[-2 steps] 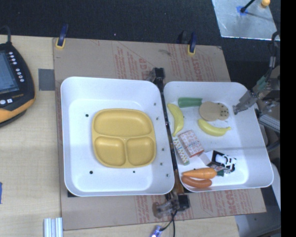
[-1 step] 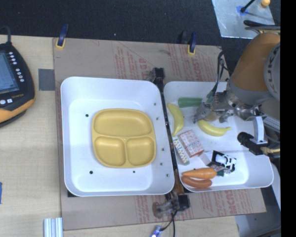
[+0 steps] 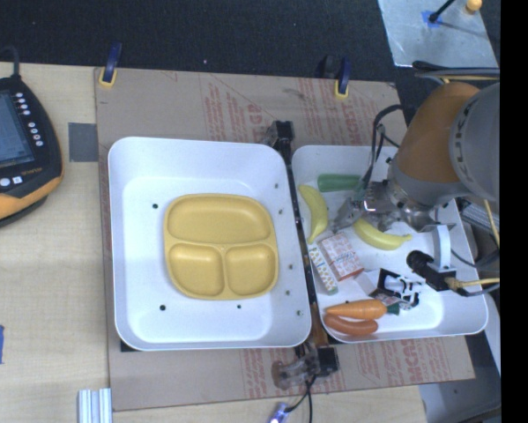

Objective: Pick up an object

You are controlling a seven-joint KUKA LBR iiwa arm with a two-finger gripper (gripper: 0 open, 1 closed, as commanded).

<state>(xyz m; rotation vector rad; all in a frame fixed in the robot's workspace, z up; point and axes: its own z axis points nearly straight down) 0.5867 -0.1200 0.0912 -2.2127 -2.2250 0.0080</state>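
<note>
At the right bin's [image 3: 475, 324] near edge lie one orange carrot [image 3: 356, 308] and one red sausage [image 3: 352, 326], with one small printed box [image 3: 334, 261] just beyond. Farther in are two yellow bananas, one [image 3: 314, 210] by the left wall and one [image 3: 380, 235] under the gripper [image 3: 367, 206], plus one green piece [image 3: 338, 182] by the far edge. Whether the claw is open or closed cannot be told; the left bin [image 3: 131, 236] holds one yellow divided tray [image 3: 219, 245].

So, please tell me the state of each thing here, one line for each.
Gripper: down in the right bin, fingers hard to see.
Yellow tray: flat in the left bin, upright.
Two bananas: lying loose.
Carrot: lying flat.
Handheld screen: lit.
</note>
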